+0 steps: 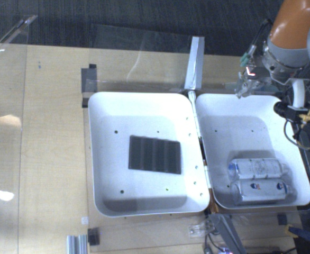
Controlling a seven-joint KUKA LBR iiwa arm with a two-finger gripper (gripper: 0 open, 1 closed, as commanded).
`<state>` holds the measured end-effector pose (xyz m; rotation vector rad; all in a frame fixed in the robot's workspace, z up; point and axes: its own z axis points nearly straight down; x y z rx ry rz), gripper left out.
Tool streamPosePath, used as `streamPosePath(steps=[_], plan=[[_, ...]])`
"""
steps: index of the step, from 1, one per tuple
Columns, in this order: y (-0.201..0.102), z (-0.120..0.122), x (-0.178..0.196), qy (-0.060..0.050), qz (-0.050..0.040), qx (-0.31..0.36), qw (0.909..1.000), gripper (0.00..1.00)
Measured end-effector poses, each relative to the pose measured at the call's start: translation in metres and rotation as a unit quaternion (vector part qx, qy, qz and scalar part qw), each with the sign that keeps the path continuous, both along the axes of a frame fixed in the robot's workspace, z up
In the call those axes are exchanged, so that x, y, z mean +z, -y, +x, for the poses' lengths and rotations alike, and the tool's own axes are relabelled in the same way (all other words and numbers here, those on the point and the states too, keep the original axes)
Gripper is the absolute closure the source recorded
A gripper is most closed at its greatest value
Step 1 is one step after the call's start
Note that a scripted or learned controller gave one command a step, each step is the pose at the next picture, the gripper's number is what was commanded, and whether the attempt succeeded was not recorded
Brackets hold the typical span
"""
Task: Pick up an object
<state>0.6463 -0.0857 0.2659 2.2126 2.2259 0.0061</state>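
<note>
On the wooden bench (38,157), two shallow white bins sit side by side, their inner rims touching. Left bin (99,142): holds a dark, ribbed rectangular mat (155,154) lying flat near its centre, apart from every wall. Right bin (218,115): holds two clear plastic bottles on their sides in its near corner, parallel and touching; the farther bottle (256,168) has a blue cap pointing toward the left bin, and the nearer bottle (262,189) lies just beside the bin's near wall. Arm (298,20): grey with an orange band, at upper right, above the right bin's far rim. Gripper (247,83): poised over that far rim, well apart from both bottles, grasping nothing visible; whether it is released or clenched cannot be told.
</note>
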Motion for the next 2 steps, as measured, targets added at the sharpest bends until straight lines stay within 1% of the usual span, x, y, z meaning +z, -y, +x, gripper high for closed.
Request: streamPosePath(steps=[1,2], plan=[[0.008,-0.038,-0.112,-0.001,-0.0002,0.02,0.9998,0.0],[0.015,-0.097,-0.083,0.001,-0.0004,0.065,0.9979,0.0]])
